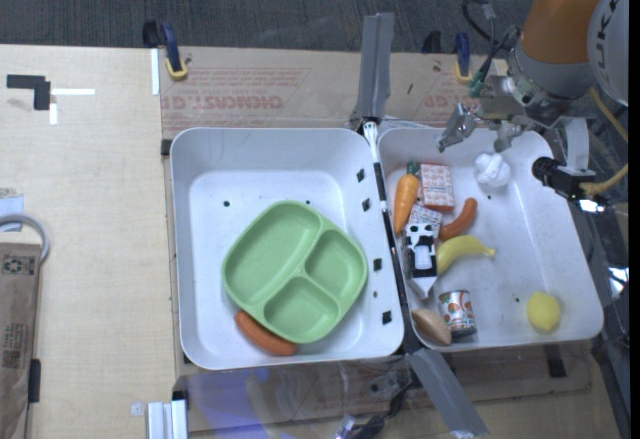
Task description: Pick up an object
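Gripper (478, 127): above far edge of right bin (575, 257), 2 fingers spread, gripping nothing.
Nearest item: white lump (490, 168), just beside fingers.
Right bin: carrot (405, 199), banana (462, 250), lemon (543, 311).
Left bin (195, 257): green plate (294, 271).

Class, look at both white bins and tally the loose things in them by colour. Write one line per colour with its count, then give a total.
Green: 1, the divided plate
Orange or red-orange: 3, the carrot, a sausage, a sausage under the plate
Yellow: 2, the banana, the lemon
White: 1, the crumpled lump
Printed packaging: 3, the red-and-white box, the black-and-white carton, the small can
Brown: 1, the rounded piece
Total: 11
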You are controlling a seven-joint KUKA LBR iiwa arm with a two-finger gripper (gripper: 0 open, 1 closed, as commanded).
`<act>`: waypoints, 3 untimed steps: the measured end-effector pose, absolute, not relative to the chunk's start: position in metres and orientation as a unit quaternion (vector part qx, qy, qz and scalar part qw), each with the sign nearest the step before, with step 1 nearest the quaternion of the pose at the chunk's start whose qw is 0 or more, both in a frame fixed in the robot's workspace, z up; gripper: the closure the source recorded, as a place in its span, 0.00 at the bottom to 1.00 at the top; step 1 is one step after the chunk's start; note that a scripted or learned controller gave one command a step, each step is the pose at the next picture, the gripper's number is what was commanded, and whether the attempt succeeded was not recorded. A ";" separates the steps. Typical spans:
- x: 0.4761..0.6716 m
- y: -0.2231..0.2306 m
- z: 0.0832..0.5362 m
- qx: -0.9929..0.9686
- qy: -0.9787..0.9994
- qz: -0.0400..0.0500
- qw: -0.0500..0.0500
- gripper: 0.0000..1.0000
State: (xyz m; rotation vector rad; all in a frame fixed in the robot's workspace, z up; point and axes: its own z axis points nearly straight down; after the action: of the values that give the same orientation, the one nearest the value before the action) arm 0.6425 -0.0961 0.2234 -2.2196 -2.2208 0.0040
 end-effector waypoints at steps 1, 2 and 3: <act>0.595 -0.111 0.427 -0.701 -0.713 0.001 0.000 0.00; 0.614 -0.096 0.294 -0.673 -0.740 0.001 0.001 0.00; 0.613 -0.135 0.335 -0.654 -0.757 0.001 -0.001 0.00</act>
State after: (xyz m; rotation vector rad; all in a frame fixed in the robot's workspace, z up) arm 0.6130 -0.1346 0.3352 -2.0550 -2.3780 0.0022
